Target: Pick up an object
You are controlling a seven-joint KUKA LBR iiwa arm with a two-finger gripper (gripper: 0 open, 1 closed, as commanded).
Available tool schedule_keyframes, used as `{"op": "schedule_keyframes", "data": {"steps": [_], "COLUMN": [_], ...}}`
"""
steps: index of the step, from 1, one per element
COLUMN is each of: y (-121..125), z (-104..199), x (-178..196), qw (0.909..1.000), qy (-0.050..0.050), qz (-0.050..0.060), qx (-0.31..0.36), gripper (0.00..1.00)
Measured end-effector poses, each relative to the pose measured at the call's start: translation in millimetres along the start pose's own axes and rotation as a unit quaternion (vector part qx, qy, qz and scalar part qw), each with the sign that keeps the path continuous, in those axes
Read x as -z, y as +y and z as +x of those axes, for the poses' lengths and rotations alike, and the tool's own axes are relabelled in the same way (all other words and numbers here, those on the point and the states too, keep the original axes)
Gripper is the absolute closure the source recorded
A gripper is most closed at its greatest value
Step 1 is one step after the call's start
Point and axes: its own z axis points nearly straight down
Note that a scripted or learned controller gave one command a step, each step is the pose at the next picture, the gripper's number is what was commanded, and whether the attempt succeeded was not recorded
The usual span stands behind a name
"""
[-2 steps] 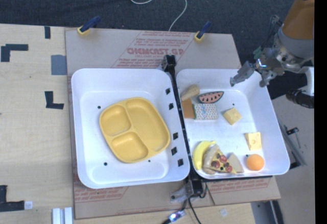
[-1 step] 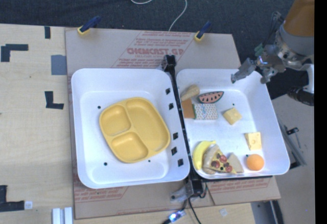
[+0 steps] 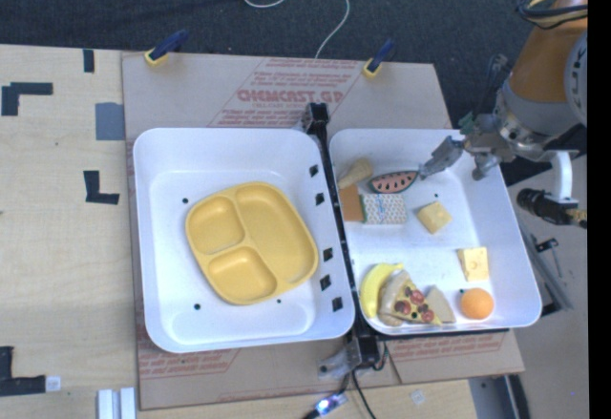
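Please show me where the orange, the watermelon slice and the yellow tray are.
orange (image 3: 475,303), camera view, middle of the fruit.
watermelon slice (image 3: 392,182), camera view, red flesh at its centre.
yellow tray (image 3: 250,241), camera view, ridge where its three compartments meet.

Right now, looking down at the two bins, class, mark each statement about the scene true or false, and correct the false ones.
1. The yellow tray lies in the left bin. True.
2. The orange sits on the yellow tray. False: it sits in the right bin, near the front corner.
3. The banana touches the pizza slice. True.
4. The gripper holds the watermelon slice. False: the slice lies in the bin beside it.
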Motion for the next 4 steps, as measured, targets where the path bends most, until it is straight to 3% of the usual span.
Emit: {"op": "schedule_keyframes", "data": {"steps": [2,3,4], "y": [10,12,19], "z": [4,5,10], "x": [-103,-87,-42], "qw": [1.0,1.0,1.0], "qy": [-0.001,0.001,0.0], "qz": [-0.004,-0.006,-0.005], "qx": [0.001,0.001,0.001], "gripper": [0.0,1.0,1.0]}}
